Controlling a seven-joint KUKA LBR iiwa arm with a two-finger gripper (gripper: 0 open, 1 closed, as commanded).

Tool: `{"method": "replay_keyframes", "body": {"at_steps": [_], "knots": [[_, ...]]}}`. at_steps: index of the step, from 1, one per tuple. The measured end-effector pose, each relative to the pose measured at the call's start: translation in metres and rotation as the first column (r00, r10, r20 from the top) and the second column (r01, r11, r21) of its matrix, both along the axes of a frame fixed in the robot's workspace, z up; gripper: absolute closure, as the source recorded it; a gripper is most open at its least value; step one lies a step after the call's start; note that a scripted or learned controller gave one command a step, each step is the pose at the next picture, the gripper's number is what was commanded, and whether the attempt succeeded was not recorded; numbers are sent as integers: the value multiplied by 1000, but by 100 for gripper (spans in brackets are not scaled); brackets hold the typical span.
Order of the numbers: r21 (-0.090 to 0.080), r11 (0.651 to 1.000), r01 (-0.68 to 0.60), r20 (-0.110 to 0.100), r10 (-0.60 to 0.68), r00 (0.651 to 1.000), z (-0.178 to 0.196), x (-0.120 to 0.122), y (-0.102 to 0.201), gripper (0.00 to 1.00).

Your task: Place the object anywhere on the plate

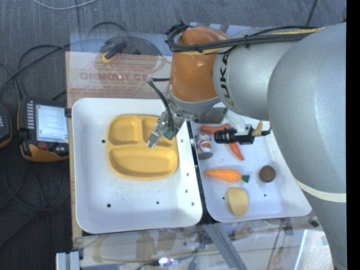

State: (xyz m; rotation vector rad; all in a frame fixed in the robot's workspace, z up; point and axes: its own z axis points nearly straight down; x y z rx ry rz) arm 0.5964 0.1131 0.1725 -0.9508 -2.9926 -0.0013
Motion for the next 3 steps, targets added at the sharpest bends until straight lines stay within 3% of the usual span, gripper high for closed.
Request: {"method": "replay_keyframes", "body": {"at_steps": [1, 2, 3], "knots": [[0, 999, 42, 0, -42, 999, -21, 19, -1, 100], [-5, 986, -168, 1, 168, 986, 11, -8, -84, 100], [-2, 936, -351, 3, 351, 936, 13, 19, 1, 100]]}}
